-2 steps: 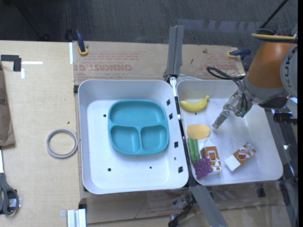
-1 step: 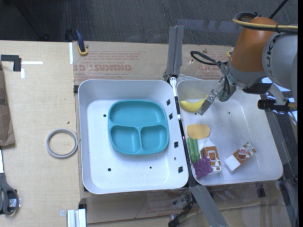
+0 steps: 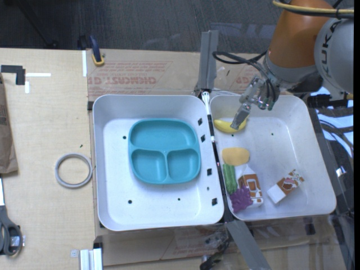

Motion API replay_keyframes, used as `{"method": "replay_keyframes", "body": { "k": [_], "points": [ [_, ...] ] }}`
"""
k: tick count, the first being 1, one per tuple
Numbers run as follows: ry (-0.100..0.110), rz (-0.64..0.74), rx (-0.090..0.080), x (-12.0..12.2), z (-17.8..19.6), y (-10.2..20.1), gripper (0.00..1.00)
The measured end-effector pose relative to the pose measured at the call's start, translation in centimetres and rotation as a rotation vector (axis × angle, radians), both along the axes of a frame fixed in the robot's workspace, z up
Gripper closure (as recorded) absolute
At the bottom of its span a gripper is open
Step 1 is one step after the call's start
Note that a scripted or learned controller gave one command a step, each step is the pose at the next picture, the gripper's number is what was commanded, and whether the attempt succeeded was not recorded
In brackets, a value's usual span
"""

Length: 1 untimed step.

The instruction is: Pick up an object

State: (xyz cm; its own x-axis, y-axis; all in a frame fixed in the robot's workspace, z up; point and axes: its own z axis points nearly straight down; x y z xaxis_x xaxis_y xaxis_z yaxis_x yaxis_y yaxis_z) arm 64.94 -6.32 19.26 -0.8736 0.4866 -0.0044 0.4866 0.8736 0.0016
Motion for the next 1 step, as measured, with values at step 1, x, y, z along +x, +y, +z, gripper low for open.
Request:
{"method": "replay_keyframes", "body": {
  "k": [1],
  "points": [
    [0.005,-0.565,0.0,-0.56,-2.81,-4.25,0.0]
  ]
}}
